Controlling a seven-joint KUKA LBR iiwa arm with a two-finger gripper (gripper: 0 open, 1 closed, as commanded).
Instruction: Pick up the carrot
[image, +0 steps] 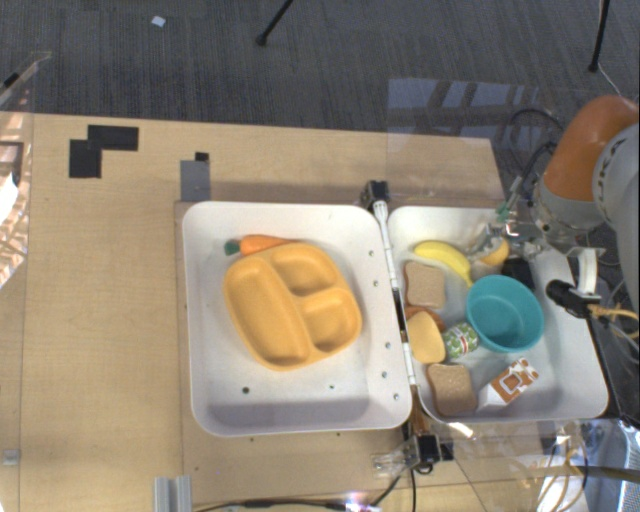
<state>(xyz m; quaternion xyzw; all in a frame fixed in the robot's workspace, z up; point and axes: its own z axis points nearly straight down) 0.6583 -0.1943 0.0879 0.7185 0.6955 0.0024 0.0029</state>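
In the left bin (205, 300) the carrot (258, 243) lies at eleven o'clock, touching the yellow tray (291, 303). In the right bin (570, 385) sit bread (426, 286), a banana (444, 258) and a teal bowl (504, 312). The gripper (506, 232) hovers at that bin's one o'clock; its pincer I cannot tell.

The arm (600, 165) is pale grey and rounded, with a broad orange band bulging at its ten o'clock side. Black cables loop around the wrist. Below sits a metallic gripper (505, 232) assembly with small fittings, possibly screws, though too blurred to tell. A black part with a white piece lies at five o'clock.
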